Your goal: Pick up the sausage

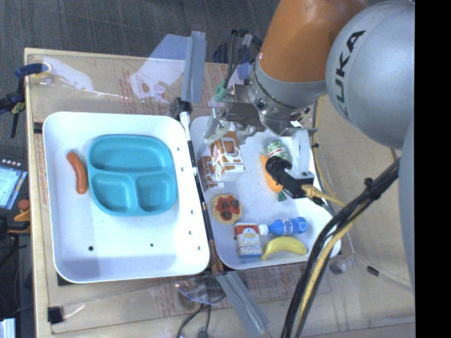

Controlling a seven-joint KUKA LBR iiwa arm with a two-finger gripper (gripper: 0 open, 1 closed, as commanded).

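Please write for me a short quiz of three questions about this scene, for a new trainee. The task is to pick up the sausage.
1. True or false: the sausage lies inside a compartment of the blue tray.
2. Which bin is the arm's wrist over? A) the left bin B) the right bin C) neither
3. Name the yellow item near the front edge of the right bin.

Key
1. False: it lies on the bin floor, to the left of the tray.
2. B.
3. The banana, beside a small blue bottle.
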